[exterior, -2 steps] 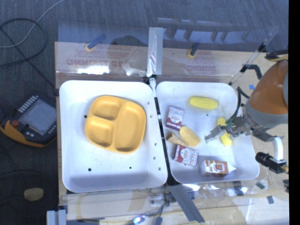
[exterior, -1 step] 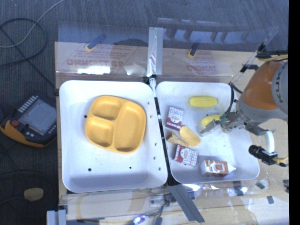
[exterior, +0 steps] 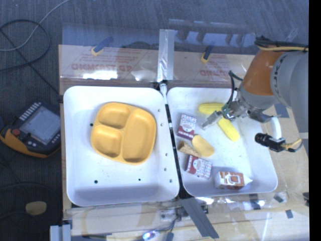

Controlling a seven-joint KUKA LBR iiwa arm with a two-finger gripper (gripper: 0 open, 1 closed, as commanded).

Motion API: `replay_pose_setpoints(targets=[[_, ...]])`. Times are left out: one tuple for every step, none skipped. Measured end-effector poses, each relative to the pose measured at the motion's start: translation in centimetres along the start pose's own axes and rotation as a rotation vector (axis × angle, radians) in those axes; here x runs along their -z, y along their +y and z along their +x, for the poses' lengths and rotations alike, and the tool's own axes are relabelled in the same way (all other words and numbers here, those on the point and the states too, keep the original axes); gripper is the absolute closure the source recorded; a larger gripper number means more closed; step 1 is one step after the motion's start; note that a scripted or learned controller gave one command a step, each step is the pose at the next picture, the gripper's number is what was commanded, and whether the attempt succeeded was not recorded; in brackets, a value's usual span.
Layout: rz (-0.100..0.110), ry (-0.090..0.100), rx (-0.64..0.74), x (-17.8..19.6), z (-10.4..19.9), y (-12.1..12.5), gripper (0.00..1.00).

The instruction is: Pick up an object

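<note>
My gripper point(exterior: 219, 117) hangs low over the back of the right bin point(exterior: 261, 159), open, with one grey finger point(exterior: 210, 120) splayed out to the left. It sits between two yellow corn cobs: one point(exterior: 209, 107) lies just behind it, the other point(exterior: 228, 129) just in front and to the right. Nothing shows between the fingers. Further forward in the same bin lie a red and white carton point(exterior: 187, 126), a pale yellow wedge point(exterior: 203, 145), a second red carton point(exterior: 199, 166) and an orange and white carton point(exterior: 230, 179).
A yellow divided plate point(exterior: 124, 132) lies in the left bin point(exterior: 80, 179). A ridge point(exterior: 170, 134) separates the two bins. A small tan scrap point(exterior: 186, 148) lies beside the wedge. A handheld controller point(exterior: 32, 129) rests on the floor at the left.
</note>
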State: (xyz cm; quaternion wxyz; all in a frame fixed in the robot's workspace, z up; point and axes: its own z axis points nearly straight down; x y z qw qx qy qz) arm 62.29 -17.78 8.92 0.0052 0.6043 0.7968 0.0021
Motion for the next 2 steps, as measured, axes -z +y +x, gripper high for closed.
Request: replay_pose_setpoints(targets=[[0.001,0.003,0.002,1.0,0.1,0.1,1.00],[0.015,0.004,-0.177,10.1,2.1,3.9,1.00]])
